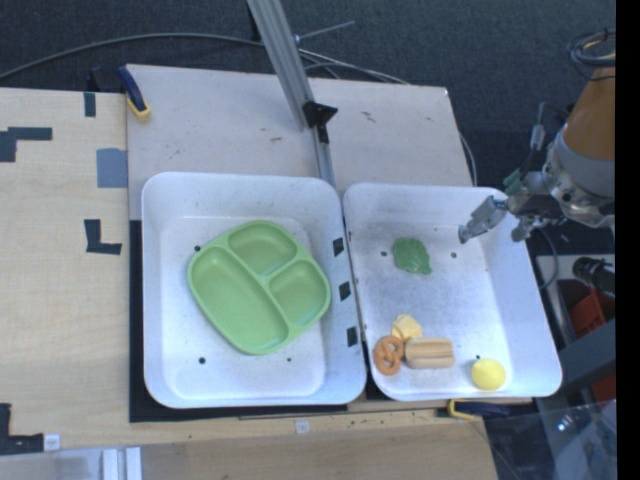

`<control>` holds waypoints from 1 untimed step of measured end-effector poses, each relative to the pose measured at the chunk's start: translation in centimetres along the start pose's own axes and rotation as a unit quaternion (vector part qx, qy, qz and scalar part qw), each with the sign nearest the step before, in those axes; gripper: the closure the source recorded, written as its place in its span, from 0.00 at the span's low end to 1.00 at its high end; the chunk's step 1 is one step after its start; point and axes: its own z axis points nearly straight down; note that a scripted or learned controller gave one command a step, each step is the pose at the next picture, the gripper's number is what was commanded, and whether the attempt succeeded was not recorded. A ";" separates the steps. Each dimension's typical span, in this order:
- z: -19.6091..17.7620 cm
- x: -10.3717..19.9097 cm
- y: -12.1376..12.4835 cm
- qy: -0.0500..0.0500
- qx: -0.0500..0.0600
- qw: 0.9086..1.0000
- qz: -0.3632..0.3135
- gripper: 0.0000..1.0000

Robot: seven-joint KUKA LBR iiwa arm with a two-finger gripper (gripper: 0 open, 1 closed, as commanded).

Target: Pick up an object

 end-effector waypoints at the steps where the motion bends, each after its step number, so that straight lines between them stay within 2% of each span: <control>1: 0.0 0.0 0.0 0.000 0.000 1.000 0.000 0.00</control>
